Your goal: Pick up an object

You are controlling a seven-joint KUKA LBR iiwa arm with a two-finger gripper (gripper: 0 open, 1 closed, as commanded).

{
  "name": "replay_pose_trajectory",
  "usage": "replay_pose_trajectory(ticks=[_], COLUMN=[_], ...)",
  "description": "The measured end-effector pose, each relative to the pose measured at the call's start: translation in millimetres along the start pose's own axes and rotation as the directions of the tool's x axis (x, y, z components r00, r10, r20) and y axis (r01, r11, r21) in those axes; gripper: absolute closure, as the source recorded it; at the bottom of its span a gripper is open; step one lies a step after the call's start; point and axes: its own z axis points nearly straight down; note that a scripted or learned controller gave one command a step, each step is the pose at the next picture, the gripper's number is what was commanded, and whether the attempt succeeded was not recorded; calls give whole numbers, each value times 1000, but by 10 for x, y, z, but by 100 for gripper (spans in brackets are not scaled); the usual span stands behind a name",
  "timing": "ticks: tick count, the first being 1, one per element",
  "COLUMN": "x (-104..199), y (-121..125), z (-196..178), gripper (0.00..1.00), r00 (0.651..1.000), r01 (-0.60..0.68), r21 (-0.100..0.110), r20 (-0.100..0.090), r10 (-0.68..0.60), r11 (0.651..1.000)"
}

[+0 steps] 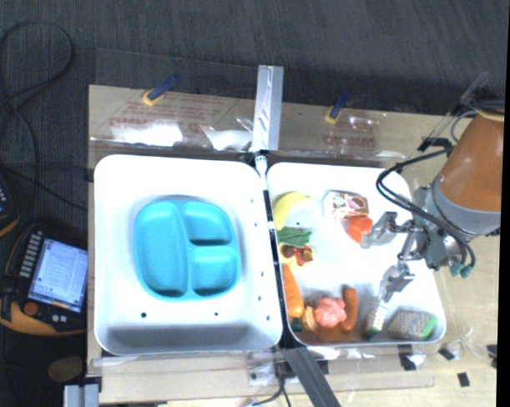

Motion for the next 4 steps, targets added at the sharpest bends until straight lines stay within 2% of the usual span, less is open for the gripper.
replay_pose_trajectory(ticks=[1,2,3,4], x=[109,-1079,-283,-545], y=[544,853,1230,704], z=[606,605,607,608], gripper=[0,0,0,0], r00=[995,997,980,935], r01=[99,-79,-200,-354], r21=[0,1,1,1], r20=[-1,0,-2,0], r10=[-99,79,200,354], r11=[995,997,980,935])
